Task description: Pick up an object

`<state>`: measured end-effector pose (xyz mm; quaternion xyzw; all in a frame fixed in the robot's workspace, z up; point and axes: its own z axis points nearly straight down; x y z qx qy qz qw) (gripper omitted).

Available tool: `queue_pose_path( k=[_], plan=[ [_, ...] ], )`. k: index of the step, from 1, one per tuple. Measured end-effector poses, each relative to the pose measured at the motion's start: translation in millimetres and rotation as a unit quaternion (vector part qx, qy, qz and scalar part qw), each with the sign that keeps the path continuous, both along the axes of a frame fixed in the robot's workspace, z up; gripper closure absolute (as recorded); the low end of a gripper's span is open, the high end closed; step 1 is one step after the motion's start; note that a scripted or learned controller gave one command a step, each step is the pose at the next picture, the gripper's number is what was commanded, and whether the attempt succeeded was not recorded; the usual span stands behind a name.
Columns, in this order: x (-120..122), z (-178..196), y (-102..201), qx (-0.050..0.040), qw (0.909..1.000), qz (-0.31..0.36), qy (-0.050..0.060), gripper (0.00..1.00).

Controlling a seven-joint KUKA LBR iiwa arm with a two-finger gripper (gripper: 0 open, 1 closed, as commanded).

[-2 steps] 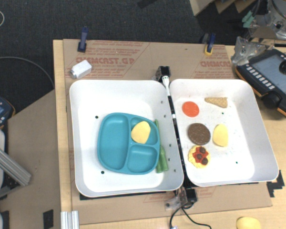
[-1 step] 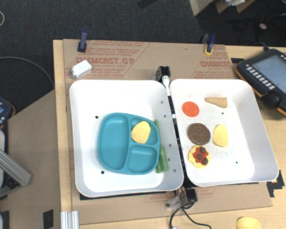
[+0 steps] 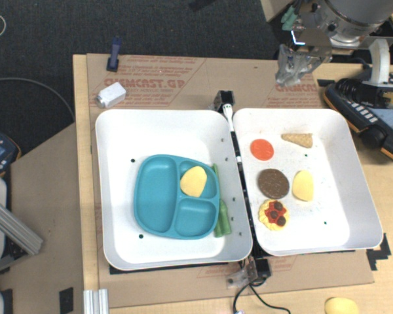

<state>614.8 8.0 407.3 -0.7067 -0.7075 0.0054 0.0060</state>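
My gripper (image 3: 293, 70) hangs above the bench behind the right bin's (image 3: 360, 188) far edge, with nothing seen between its fingers. In the right bin lie a red disc (image 3: 262, 150), a tan wedge (image 3: 298, 139), a brown round patty (image 3: 273, 183), a yellow lemon-like piece (image 3: 303, 186) and a small yellow tart with red and dark berries (image 3: 274, 214). In the left bin (image 3: 118, 175) sits a teal divided plate (image 3: 173, 198) with a yellow piece (image 3: 194, 181) in its upper right compartment. A green bean-like strip (image 3: 220, 214) lies along the plate's right side.
A black clip (image 3: 224, 100) sits where the bins meet at the back. A white block (image 3: 111, 95) and a blue object (image 3: 114, 54) lie on the cardboard at the back left. Black equipment (image 3: 363, 110) stands right of the right bin. A yellow object (image 3: 340, 305) lies at the bottom right.
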Motion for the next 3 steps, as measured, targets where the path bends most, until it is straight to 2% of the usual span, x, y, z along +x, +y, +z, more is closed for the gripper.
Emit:
queue_pose_path(
  k=[1,2,3],
  plan=[
    [34.6,116.7,72.4,0.001,0.9999,0.003,-0.017,1.0],
    [-11.7,18.8,71.5,-0.0008,1.0,-0.001,-0.002,1.0],
    [37.7,135.1,82.6,0.0001,0.9999,0.001,-0.016,1.0]
  ],
)
